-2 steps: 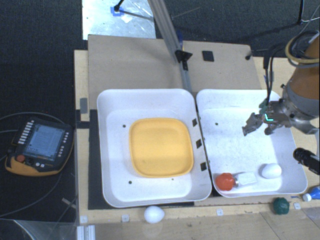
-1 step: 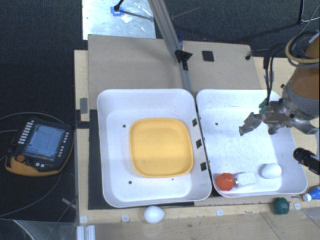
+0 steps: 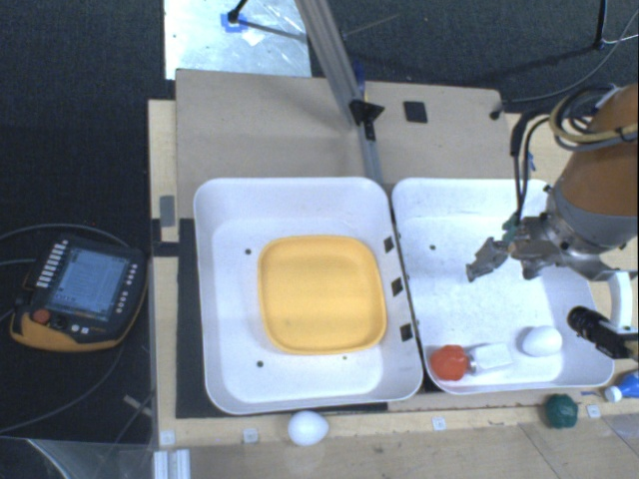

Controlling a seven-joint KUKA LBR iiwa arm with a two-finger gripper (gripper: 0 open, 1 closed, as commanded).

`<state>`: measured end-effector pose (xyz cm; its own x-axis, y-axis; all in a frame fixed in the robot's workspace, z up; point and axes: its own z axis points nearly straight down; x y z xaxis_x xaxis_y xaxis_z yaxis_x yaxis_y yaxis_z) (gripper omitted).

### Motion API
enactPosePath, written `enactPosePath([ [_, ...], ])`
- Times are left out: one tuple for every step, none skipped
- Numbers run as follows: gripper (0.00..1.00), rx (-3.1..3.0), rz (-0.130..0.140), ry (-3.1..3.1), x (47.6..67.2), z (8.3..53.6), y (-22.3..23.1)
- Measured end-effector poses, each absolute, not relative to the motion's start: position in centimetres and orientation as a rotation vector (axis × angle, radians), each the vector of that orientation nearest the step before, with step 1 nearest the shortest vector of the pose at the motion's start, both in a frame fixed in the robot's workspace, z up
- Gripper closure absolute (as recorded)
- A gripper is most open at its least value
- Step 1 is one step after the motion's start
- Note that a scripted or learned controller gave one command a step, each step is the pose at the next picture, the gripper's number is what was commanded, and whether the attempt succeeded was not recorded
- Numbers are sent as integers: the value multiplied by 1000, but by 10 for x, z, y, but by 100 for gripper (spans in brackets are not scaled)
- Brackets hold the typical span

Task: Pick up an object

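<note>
Red ball (image 3: 449,362), clear item (image 3: 491,357) and white egg (image 3: 541,341) along the right bin's (image 3: 439,267) near edge.
The tool (image 3: 499,257) hovers above that bin, finger spread indiscernible; arm (image 3: 599,178) cut off at right. Yellow plate (image 3: 321,293) fills the left bin (image 3: 225,297). The pendant's (image 3: 80,292) screen on the tabletop is unreadable.

No text, label, brand, number or sign can be read anywhere on the bench or in the two bins. The handheld control pendant (image 3: 78,292), lying well to the left of the jaws beyond the far bin, has a lit screen and rows of buttons, but whatever is on them is too small and blurred to make out.
</note>
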<state>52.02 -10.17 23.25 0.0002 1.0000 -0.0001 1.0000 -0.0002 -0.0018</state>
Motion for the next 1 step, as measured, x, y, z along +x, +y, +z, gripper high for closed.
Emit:
enactPosePath([
  [0,-2221,2,-2220,521,191,-102],
])
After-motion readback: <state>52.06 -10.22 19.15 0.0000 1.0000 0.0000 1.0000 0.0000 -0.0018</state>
